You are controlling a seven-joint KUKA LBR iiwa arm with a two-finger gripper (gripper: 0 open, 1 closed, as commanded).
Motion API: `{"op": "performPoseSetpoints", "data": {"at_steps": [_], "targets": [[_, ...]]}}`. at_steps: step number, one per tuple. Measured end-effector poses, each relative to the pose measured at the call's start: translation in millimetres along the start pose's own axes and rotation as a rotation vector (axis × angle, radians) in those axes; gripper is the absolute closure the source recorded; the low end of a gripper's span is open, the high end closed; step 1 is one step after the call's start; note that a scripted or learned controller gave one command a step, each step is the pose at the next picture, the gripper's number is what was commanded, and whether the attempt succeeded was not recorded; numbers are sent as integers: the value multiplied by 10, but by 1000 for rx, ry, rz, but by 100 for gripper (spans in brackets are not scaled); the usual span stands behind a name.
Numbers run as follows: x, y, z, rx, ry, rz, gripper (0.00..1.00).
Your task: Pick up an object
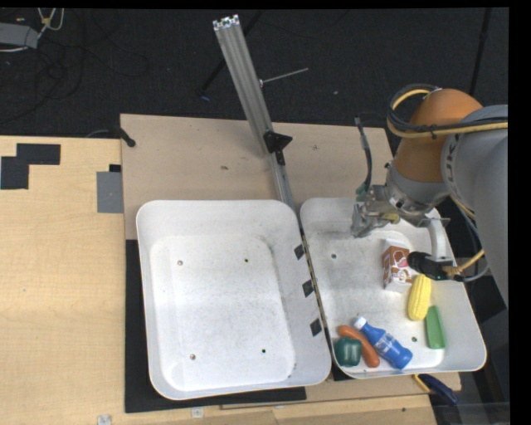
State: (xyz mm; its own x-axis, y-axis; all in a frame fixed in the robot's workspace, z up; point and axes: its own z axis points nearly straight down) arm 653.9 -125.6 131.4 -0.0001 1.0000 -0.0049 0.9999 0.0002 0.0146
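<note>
In the right white bin [332, 274], the gripper [365, 222] hangs over bare floor near the far wall, holding nothing; jaw width cannot tell. Nearest target: small brown-and-white carton [396, 266], light, stiff, probably easy across its flat sides. Yellow plastic banana [419, 297] looks slippery.

Aluminium rail [249, 91] slants over bench [191, 158]; cables [33, 25] top left.

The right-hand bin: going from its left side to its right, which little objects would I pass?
Dark green piece → orange piece → blue bottle → brown-and-white carton → yellow corn-like toy → green toy.
</note>
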Motion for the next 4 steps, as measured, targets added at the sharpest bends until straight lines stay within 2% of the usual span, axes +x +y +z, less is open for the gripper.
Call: {"op": "performPoseSetpoints", "data": {"at_steps": [1, 2, 3, 4], "targets": [[-41, -39, -444, 13, 4, 4, 100], [-76, -10, -875, 11, 4, 1, 100], [-150, -2, -1488, 9, 3, 0, 100], [341, -38, -1509, 17, 7, -4, 100]]}}
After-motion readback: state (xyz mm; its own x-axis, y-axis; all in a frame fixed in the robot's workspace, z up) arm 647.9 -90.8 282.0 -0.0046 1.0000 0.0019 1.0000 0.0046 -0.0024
